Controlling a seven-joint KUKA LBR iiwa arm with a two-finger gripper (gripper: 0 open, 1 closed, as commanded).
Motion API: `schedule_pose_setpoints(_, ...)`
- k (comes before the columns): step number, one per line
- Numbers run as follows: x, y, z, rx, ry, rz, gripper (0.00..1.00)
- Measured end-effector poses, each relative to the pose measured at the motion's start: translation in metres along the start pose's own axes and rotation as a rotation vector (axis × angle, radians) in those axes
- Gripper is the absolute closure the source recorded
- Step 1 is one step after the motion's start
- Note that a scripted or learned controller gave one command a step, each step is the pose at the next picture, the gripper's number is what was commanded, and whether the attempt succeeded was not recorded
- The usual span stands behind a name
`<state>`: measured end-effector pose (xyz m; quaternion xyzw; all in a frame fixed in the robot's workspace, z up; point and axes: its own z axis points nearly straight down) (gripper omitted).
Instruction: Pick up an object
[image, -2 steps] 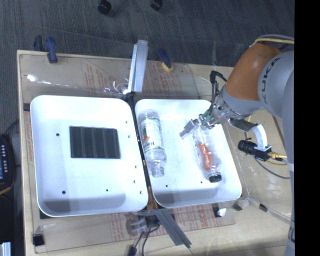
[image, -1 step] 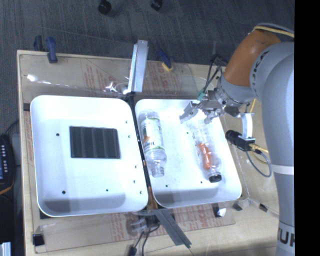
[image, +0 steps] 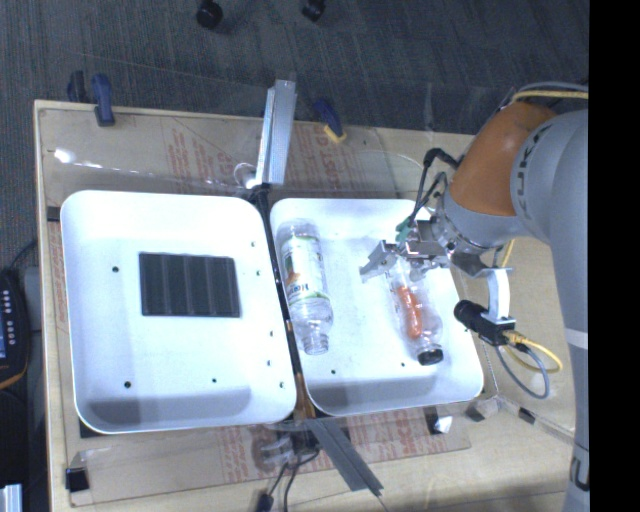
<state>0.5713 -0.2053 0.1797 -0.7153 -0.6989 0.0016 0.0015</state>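
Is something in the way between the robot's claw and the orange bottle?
Nothing visible is. The gripper hangs over the right bin, just above the top end of the orange bottle. The clear bottle lies off toward the left bin, out of the way.

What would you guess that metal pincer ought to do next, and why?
Probably sink a little toward the orange bottle. The pincer hangs in the right bin just above that bottle's upper end, and I see nothing between its fingers. The clear bottle lies farther off by the bin's left wall, so the orange one looks like the handier pick.
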Motion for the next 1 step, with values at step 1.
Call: schedule_pose_setpoints(1,0.0025,-0.0082,-0.0193,-0.002,0.0,-0.15,0.0)
